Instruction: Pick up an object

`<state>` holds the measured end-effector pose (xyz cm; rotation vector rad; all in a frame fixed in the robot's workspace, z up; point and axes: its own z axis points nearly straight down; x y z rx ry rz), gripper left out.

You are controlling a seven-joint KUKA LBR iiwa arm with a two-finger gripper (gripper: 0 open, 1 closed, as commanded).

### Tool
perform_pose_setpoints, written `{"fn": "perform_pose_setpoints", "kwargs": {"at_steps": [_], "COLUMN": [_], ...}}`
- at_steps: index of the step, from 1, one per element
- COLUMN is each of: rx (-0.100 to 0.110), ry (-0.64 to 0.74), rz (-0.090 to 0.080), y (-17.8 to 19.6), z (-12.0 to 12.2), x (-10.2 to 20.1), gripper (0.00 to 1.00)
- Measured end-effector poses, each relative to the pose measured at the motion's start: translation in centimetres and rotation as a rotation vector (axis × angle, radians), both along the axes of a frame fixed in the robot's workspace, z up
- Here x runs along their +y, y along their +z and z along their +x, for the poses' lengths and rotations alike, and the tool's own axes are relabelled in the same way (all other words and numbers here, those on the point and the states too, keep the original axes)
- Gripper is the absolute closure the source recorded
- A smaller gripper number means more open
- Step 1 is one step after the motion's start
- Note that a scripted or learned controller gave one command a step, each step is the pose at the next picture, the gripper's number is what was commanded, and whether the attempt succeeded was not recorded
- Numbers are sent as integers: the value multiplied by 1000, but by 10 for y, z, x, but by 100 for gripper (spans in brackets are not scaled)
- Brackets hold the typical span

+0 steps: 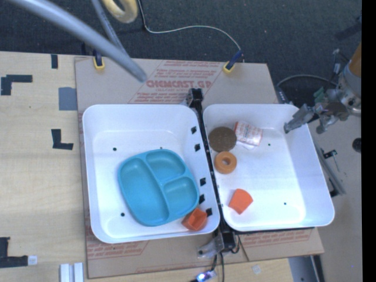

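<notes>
Orange ring (225,162), round, hole in ctr

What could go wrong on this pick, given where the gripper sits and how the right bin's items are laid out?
1. The brown disc, the crinkled white-and-red wrapper and the orange ring cluster near the black divider; closing on one may nudge a neighbour.
2. The two-finger gripper hovers at the right white bin's far rim, so a straight descent could clip it.
3. The orange wedge-shaped block looks slanted and might slip.
</notes>
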<state>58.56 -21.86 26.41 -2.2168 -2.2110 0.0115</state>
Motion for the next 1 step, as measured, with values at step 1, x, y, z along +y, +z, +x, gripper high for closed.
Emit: {"fn": "perform_pose_setpoints", "kwargs": {"at_steps": [1], "rx": [-11], "ry": [4], "rz": [-3], "y": [7], "z": [2], "x": [1], "gripper": [0]}}
